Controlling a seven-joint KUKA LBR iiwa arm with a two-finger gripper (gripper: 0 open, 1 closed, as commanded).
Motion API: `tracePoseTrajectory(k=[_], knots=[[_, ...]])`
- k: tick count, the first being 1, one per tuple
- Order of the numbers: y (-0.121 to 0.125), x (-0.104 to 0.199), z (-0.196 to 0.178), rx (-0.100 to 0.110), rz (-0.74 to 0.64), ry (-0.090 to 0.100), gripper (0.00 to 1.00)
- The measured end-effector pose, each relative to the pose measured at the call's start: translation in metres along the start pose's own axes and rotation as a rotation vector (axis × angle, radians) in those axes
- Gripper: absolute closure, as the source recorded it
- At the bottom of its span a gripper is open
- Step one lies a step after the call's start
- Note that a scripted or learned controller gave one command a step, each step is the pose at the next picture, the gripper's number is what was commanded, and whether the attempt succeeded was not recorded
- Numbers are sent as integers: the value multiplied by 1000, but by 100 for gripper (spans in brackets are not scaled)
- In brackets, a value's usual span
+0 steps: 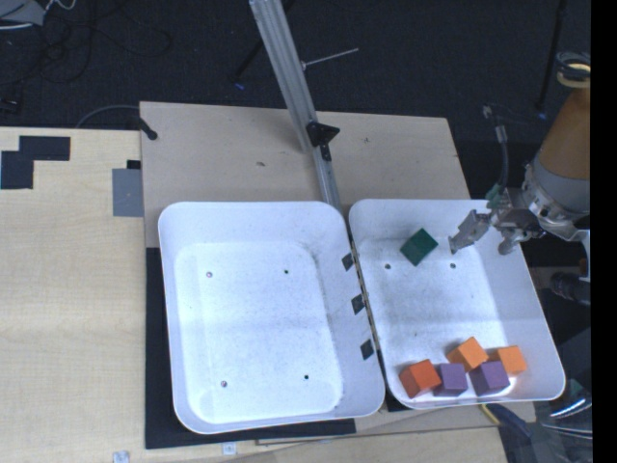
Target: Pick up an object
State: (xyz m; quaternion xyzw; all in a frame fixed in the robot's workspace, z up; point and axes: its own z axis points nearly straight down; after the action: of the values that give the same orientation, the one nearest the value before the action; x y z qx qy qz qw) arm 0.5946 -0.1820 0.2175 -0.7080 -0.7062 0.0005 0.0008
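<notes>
- The gripper (487, 234) is hovering over the right bin (540, 312), fingers spread apart, gripping nothing.
- A green block (418, 247) is lying just left of it.

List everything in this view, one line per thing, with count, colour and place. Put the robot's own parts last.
Bins: 2, white, side by side on the bench; left bin, right bin.
Green block: 1, dark green, upper part of the right bin, lying apart from the rest.
Orange blocks: 3, near the right bin's front edge.
Purple blocks: 2, among the orange ones at the right bin's front.
Metal rail: 1, grey, slanting from the top down to the bins' back edge.
Bench: 1, light wood, under the bins.
Arm: 1, grey with an orange band, at the right edge.
Gripper: 1, above the right bin's back right part, right of the green block.
</notes>
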Motion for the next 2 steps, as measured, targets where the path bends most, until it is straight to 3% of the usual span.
tracePoseTrajectory(k=[1,2], knots=[[25,21,130,0,-3,0,0],[68,60,127,-4,-6,0,0]])
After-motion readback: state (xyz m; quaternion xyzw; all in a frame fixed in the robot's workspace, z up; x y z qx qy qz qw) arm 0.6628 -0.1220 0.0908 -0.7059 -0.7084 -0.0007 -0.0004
